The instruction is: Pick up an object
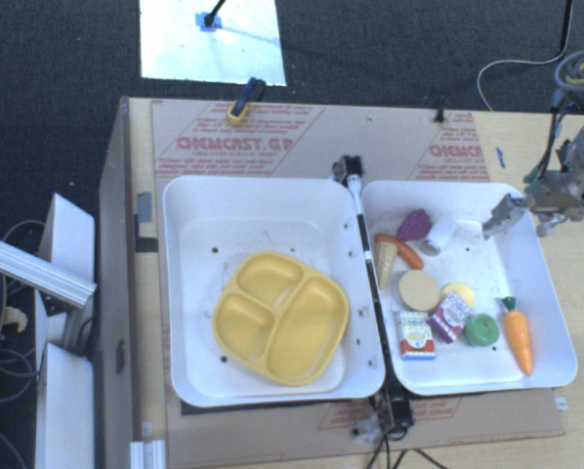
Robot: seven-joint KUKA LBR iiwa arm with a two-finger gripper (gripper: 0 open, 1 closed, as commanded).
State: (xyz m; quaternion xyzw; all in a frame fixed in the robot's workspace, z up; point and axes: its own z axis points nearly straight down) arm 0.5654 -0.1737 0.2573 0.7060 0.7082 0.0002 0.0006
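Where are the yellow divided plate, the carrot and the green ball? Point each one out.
yellow divided plate (282, 318), camera view, on its centre ridge.
carrot (519, 338), camera view, on its orange body.
green ball (481, 330), camera view, on its top.

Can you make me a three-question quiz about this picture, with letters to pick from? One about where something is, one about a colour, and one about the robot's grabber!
1. Where is the yellow plate?
A. left bin
B. right bin
C. on the floor

2. What colour is the toy carrot?
A. blue
B. orange
C. white

3. Where is the gripper?
A. over the right bin's far right corner
B. on the yellow plate
C. over the left bin

Answers: 1 A, it lies in the left bin. 2 B, it is orange with a green top. 3 A, it sits over the right bin, past the toys.
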